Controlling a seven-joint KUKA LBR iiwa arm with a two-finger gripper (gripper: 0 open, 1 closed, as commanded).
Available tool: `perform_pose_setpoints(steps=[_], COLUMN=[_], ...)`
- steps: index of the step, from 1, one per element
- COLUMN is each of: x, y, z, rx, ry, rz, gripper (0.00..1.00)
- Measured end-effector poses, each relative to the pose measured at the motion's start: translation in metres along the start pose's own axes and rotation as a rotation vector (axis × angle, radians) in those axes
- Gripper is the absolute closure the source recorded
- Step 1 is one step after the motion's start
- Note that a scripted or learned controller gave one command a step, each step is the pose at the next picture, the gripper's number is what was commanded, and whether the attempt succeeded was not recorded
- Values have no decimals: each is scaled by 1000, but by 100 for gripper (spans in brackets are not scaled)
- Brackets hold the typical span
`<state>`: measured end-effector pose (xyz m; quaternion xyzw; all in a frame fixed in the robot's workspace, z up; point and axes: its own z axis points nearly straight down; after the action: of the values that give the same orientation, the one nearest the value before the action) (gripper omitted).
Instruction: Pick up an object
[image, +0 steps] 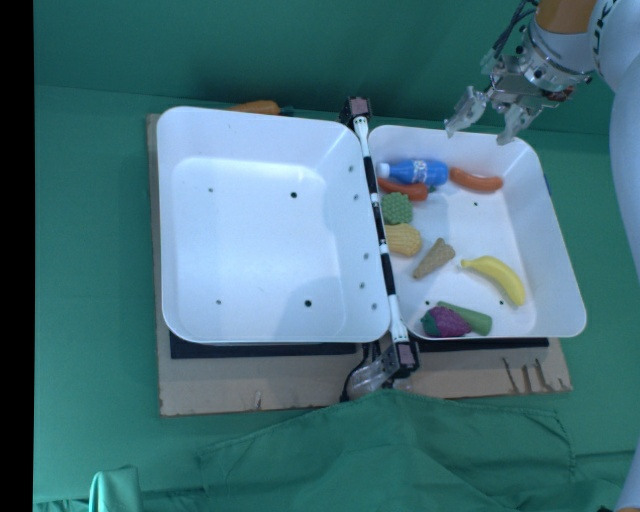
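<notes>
Left bin (200, 240): bare white floor. Right bin (545, 240): toy food lies loose on its floor. Arm (625, 120) enters at upper right. Gripper (490, 117) hangs above the right bin's far rim, fingers spread apart, nothing between them. Below it: blue bottle (418, 171), sausage (476, 180). Nearer: banana (497, 277), corn (403, 239), cone (433, 258), grapes (444, 322).

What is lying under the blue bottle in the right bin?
An orange-red piece sticks out from under the bottle on its near side, beside the green piece. Its far part is covered by the bottle, so its full shape cannot be told.
</notes>
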<state>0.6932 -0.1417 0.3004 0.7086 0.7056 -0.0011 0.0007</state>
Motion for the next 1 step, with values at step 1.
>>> perform_pose_setpoints(steps=[1], x=[1], y=[2], z=[60], rx=[2], ry=[0], rz=[-1], gripper=[0])
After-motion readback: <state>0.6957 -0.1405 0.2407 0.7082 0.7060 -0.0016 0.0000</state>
